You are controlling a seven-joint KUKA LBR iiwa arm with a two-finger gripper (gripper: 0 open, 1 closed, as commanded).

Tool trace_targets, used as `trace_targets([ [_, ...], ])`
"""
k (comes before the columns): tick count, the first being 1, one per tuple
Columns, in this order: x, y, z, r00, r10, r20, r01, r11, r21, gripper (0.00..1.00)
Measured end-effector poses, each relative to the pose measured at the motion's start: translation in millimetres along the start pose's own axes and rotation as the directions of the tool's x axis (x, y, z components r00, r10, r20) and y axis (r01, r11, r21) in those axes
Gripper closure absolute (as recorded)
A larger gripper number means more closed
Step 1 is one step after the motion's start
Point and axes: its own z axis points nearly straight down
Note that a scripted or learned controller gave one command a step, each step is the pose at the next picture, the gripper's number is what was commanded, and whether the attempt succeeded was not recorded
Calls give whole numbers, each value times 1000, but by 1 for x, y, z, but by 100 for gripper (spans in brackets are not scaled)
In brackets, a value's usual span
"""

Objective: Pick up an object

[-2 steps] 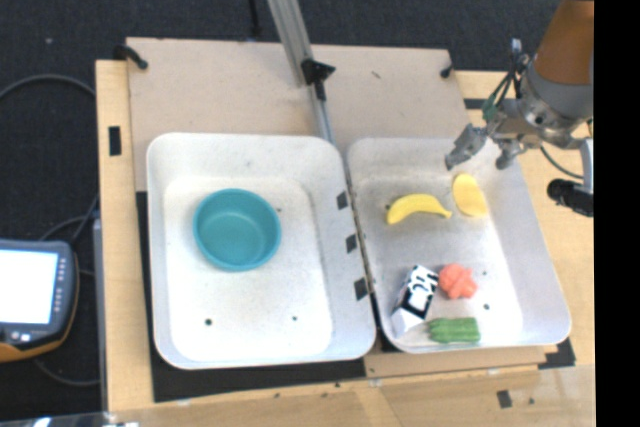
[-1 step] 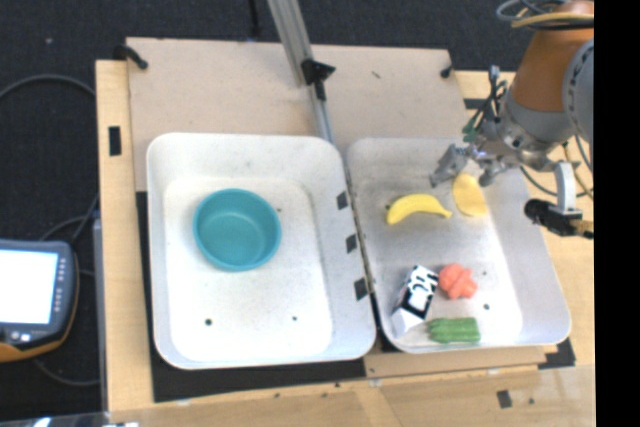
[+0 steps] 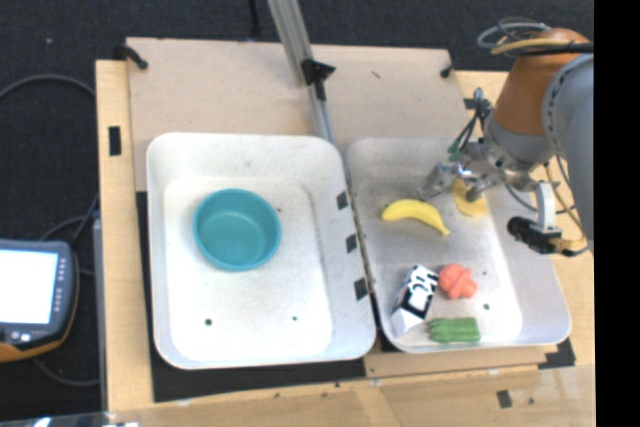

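Yellow was the colour of both nearest things in the camera view: a banana [image 3: 415, 214] lay in the right bin [image 3: 530, 315], long axis slanting down toward lower right, just left of the gripper [image 3: 462, 177]. A small yellow object [image 3: 470, 205] was seen directly beneath it. Whether the gripper was open or closed could not be told; nothing was seen held.

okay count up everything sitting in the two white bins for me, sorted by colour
Teal: 1, the bowl in the left bin
Yellow: 2, the banana and a small yellow piece under the gripper
Orange-red: 1, the lumpy fruit
Green: 1, the vegetable
Black and white: 1, the block
Total: 6
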Motion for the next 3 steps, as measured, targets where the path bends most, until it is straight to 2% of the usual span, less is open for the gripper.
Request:
trace_targets([
  [1, -1, 2, -16, 1000, 0, 2, 0, 1000, -9, 100],
  [3, 12, 0, -119, 1000, -8, -2, 8, 1000, -12, 100],
])
